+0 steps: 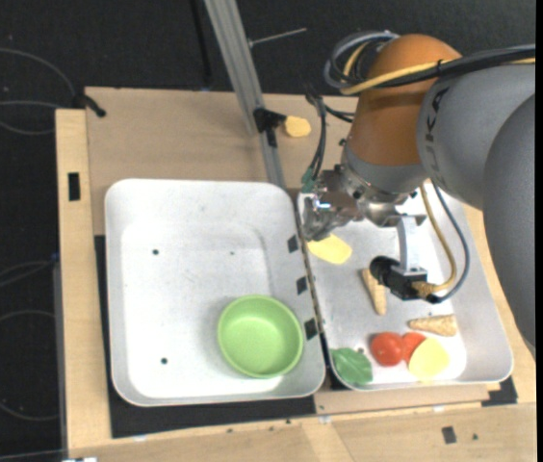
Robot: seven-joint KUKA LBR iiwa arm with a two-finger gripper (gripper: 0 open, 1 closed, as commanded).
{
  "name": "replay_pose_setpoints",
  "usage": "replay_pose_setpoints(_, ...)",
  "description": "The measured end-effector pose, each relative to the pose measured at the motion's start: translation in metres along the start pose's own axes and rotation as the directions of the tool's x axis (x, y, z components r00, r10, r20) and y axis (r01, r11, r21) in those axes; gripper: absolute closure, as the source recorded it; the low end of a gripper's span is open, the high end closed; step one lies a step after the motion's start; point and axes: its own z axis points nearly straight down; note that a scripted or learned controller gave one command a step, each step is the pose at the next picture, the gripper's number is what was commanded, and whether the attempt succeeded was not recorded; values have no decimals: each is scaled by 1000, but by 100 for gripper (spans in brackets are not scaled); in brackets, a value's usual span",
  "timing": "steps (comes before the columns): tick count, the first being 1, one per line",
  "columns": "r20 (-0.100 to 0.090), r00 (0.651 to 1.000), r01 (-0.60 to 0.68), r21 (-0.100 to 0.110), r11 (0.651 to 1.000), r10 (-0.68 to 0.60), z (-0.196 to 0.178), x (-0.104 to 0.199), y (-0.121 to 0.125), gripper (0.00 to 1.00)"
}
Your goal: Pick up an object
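Faintly, "KUKA" reads on the grey arm (464,114); the gripper (318,218), grip state unclear, hovers just above the pale yellow rounded piece (330,250).

The arm (483,114) is showing a broad, smooth grey shell, with part of dark lettering running along its edge. An orange band (397,104) is wrapping the rounded segment above the wrist. Black, grey and yellow cables (353,61) are looping over the top, and more are trailing down the side. The gripper (318,215) is showing metallic, silvery parts.
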Motion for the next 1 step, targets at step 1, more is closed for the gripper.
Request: replay_pose_setpoints(1,2,1000,-2,2,1000,2,9,52,-4,100)
